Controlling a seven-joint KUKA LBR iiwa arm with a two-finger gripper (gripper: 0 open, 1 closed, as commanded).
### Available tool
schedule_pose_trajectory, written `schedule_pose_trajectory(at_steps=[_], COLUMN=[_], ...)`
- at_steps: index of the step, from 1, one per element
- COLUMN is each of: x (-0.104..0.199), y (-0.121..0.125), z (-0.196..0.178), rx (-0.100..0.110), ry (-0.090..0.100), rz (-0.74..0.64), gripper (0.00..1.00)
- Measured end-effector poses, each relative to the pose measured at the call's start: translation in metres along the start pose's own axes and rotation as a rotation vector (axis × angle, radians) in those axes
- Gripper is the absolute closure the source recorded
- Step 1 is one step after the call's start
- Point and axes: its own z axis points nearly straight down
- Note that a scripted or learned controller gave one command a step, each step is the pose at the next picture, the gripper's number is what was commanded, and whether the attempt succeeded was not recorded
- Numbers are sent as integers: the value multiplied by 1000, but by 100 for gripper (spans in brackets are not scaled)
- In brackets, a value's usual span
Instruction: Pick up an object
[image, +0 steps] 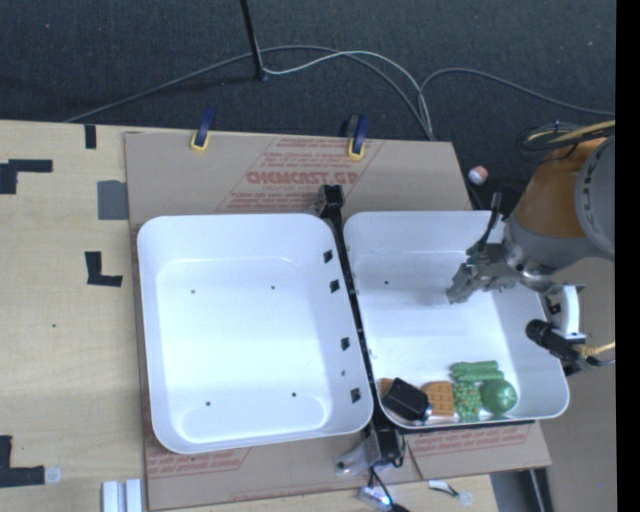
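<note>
Several small objects lie in the right bin (420, 330) along its near edge: a black block (406, 400), an orange waffle-like piece (438, 399), a green ridged piece (470, 385) and a green ball (499, 397). My gripper (463, 286) hangs over the right bin's far right part, well above and behind these objects. Nothing shows between its fingers. The grey arm with its orange band (560, 205) comes in from the right.
The left bin (240, 330) sits beside the right one, split from it by a black divider with clips (345, 300). Both rest on a cardboard sheet (290, 170) held by two clamps. Cables run across the dark floor behind.
</note>
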Motion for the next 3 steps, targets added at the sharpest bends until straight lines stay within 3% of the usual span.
schedule_pose_trajectory(at_steps=[3], x=[9], y=[-6], z=[-148], rx=[-4], ry=[-1], rz=[0], gripper=[100])
